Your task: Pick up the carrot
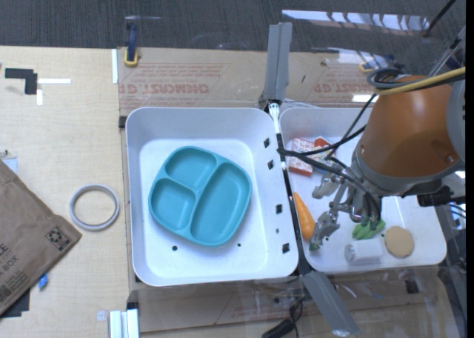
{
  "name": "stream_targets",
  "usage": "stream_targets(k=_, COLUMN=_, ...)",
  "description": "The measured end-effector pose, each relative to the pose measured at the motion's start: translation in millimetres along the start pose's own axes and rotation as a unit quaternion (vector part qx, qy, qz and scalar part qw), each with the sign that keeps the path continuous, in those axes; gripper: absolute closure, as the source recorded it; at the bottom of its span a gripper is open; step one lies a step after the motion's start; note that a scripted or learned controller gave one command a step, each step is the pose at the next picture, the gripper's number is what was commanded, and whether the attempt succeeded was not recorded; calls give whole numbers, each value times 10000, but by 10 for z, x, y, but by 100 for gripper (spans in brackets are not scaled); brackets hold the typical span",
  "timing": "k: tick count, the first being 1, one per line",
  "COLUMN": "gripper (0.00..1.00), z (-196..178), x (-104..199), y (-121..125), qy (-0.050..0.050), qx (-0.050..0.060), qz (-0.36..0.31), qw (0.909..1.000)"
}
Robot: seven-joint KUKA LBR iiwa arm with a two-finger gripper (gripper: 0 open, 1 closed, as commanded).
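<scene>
From the overhead camera view, the arm (411, 133) comes in from the right, its broad orange band looming large over the right bin (292, 118), with the wrist pointed down and slightly to the left. Below the band the gripper (324, 231) hangs low in the bin, its thin metal fingers (318, 236) reaching down toward the bin floor near the front left part. The jaws look only a little apart, and nothing shows between them; how wide they really stand is hard to read at this slant.

The carrot (302, 214) lies on the floor of the right bin, against its left wall, running lengthwise from back to front. It sits just to the left of the jaws, close beside the fingertips, but whether they touch cannot be told.

To the right of the jaws lies a green item (368, 229), with a white cylinder (363, 253) in front of it and a round tan piece (400, 241) further right. Behind the jaws, toward the back of the bin, is a red and white packet (305, 153).

Well to the left of the jaws, the left bin (141, 203) holds a blue divided plate (200, 194).
</scene>
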State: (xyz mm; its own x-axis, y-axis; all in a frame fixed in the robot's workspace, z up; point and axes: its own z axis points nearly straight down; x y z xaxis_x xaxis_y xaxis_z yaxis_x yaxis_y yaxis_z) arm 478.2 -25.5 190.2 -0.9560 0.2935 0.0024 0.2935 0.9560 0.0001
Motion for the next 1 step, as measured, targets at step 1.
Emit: stream_targets(k=1, gripper=0, z=0, x=0, y=0, qy=0, qx=0, qz=0, qw=10000)
